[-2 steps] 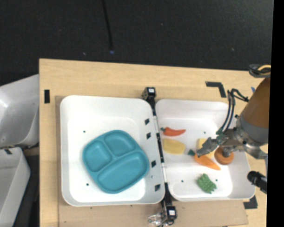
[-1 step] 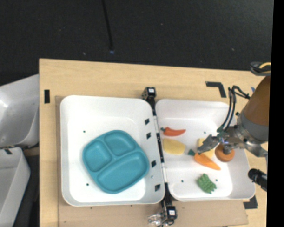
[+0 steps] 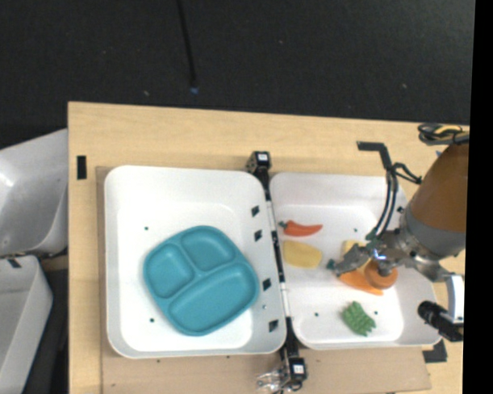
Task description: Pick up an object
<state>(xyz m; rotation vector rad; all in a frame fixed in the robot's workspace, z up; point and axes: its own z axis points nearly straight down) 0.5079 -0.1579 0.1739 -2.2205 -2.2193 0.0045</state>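
Plastic on pale wood, mostly smooth

My bench (image 3: 192,138) looks like pale matt wood or laminate; both white bins (image 3: 124,228) read as smooth moulded plastic with a soft sheen. The blue divided plate (image 3: 199,279) looks like matt plastic, the red chilli (image 3: 302,229) and yellow piece (image 3: 302,254) smooth and plastic-like, the green piece (image 3: 358,317) bumpy. My arm's orange band (image 3: 444,195) is smooth, faintly glossy.

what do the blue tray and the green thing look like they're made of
Blue tray: likely moulded plastic, matte, one even colour with smooth rounded compartments. Green thing: probably plastic or rubber toy food, bumpy surface; too small to be sure.
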